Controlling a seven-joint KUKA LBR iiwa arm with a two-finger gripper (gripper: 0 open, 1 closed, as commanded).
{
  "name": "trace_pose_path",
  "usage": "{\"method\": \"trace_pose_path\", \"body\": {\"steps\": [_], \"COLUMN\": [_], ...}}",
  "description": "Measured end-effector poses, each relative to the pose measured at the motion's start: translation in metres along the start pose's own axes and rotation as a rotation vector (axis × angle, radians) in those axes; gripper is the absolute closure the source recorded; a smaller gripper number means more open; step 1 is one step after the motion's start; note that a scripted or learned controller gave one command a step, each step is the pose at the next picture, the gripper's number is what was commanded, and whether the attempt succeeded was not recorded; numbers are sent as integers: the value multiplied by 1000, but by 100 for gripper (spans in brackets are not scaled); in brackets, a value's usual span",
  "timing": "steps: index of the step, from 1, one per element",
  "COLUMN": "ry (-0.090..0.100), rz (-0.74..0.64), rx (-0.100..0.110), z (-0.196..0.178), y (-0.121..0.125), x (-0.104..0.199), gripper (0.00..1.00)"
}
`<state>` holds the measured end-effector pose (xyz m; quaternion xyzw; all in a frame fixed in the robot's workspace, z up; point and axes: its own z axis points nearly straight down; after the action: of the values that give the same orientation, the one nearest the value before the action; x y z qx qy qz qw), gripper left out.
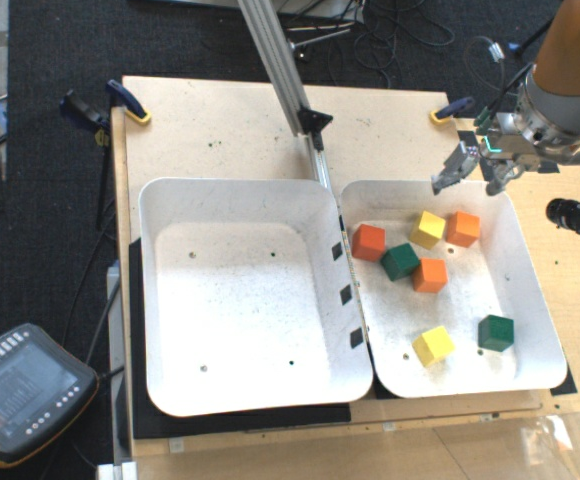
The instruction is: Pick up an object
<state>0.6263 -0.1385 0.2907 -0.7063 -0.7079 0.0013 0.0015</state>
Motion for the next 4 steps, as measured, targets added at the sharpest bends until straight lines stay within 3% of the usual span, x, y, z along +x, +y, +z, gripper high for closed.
{"method": "trace_pose_path", "body": {"steps": [1,4], "ry": [-1,0], "rz": [-1,0], "rx": [-4,0], "z": [-2,151], "y": [1,7], "x": [0,25], "gripper": [0,0]}}
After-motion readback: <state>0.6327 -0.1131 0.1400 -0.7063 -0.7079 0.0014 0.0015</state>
